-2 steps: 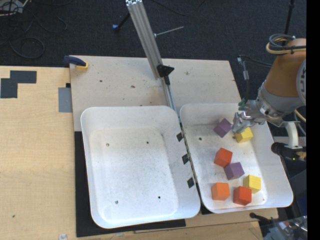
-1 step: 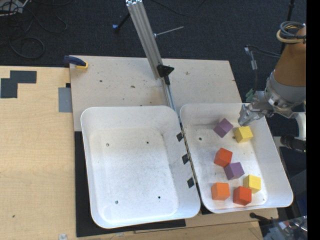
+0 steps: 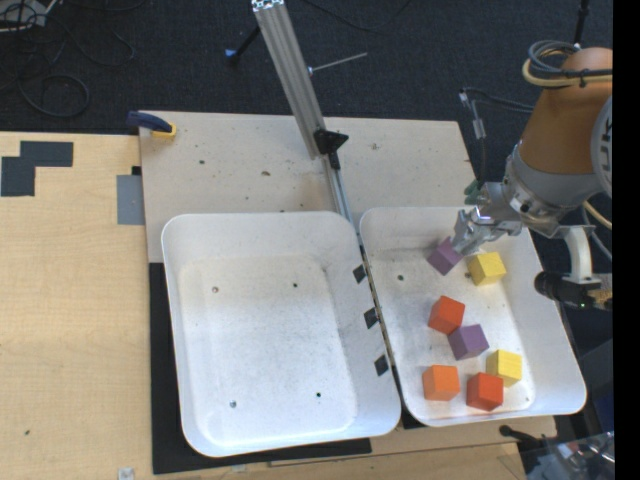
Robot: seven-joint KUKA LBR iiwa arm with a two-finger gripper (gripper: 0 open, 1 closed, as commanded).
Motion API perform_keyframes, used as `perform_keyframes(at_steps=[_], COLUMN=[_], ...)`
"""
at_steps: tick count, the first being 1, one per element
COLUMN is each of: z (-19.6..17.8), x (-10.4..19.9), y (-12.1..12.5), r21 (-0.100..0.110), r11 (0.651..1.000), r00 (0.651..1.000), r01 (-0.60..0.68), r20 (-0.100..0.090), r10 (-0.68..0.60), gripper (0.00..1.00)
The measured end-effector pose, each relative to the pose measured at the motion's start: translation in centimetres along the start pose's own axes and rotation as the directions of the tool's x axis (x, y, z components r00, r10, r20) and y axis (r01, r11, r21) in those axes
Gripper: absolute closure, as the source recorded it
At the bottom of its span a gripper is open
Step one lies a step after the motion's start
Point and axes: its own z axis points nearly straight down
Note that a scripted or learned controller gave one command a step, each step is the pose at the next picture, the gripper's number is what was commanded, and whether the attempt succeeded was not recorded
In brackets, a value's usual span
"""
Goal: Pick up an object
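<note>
**Purple cube at the gripper**

A small purple cube (image 3: 443,258) is seen in the upper part of the right white bin (image 3: 560,388), touching the tip of the grey two-finger gripper (image 3: 462,240); whether it is gripped cannot be told. A yellow cube (image 3: 487,268) lies just beside.
</note>
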Motion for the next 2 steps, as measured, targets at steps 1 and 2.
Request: perform_keyframes(at_steps=[1, 2], z=[-0.7, 0.3], x=[5.5, 11.6], y=[-0.1, -1.0], r21=[0.001, 0.003], r11=[1.000, 1.000], r00=[1.000, 1.000], r01=[0.000, 0.000], r20=[0.000, 0.000], r10=[0.000, 0.000], gripper=[1.00, 1.00])
